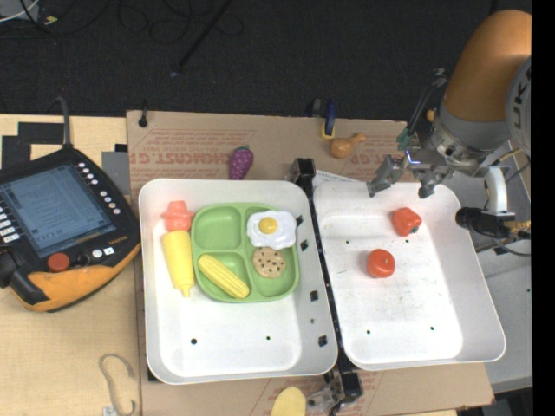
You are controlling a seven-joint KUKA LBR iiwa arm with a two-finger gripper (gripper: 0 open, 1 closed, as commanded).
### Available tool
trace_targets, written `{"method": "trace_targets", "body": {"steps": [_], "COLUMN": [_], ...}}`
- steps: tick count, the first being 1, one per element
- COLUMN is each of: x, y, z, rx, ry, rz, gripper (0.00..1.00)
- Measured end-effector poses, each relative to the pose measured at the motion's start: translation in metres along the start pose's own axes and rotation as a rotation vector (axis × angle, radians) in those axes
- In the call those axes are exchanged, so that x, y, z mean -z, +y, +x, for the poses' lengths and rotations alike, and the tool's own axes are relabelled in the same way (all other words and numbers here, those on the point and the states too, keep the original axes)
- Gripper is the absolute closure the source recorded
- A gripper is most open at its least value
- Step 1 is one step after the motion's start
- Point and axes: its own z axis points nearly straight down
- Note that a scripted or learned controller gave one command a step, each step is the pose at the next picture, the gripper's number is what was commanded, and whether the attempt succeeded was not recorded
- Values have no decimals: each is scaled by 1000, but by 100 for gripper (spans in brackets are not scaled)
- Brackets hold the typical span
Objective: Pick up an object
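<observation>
two white bins sit side by side on the bench. the right bin (pixel 468 319) has a red pepper (pixel 405 222) near its back and a tomato (pixel 381 263) just in front of that, the two close but apart. the gripper (pixel 408 178) hangs over the back edge of this bin, behind the pepper, its two fingers spread wide with nothing between them. the left bin (pixel 225 345) holds a green tray (pixel 212 225) with a corn cob (pixel 224 276), a cookie (pixel 270 263) and a fried egg (pixel 270 227); a yellow bottle (pixel 179 259) with a pink cap lies beside the tray's left side. behind the bins, on cardboard, lie a purple grape bunch (pixel 241 161) and a small orange pear (pixel 345 145). a pendant (pixel 61 224) rests at far left.
</observation>
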Motion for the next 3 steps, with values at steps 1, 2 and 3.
{"method": "trace_targets", "body": {"steps": [1,2,3], "x": [-62,-126,-170], "y": [-6,-8,-9], "z": [7,5,8], "rx": [2,-1,-1], "ry": [1,1,1], "rz": [7,8,6], "gripper": [0,0,0]}}
